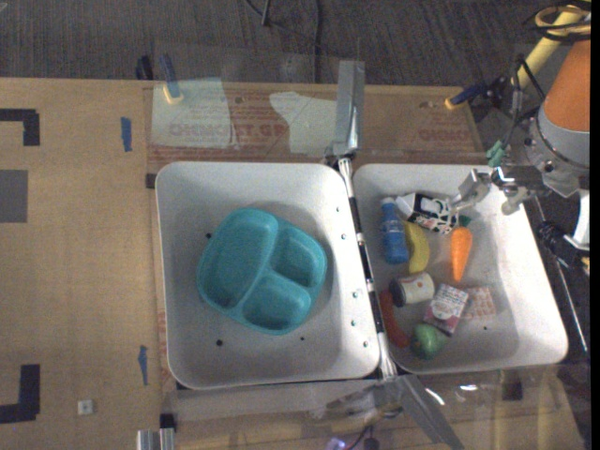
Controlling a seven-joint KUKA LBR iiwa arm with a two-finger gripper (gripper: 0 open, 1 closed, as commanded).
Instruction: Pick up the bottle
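Nearest the camera, along the near wall of the right bin (534, 345), lie a green round fruit (428, 341) and a small patterned packet (448, 307), with a red piece (392, 321) against the bin's left wall. Farther into the same bin sit a short cylindrical can (412, 290), a yellow banana-like piece (418, 248), an orange carrot (459, 253) and a black-and-white carton (431, 212). The bottle (393, 232), blue with a paler cap, lies close to the right bin's left wall, touching or just beside the yellow piece. A teal divided tray (262, 270) rests in the left bin (178, 251), across the shared wall from the right bin.

The gripper (492, 187) hangs over the right bin's far right corner, well apart from the bottle; I cannot tell whether it is parted or closed.

To do the step well, I judge the arm should cross the right bin toward its left wall, come down over the bottle's body rather than the cap, and close across its narrow width, keeping clear of the yellow piece and the wall.

Faint reversed lettering shows on the cardboard beyond the bins, too dim to read; the carton's print is too small to make out.
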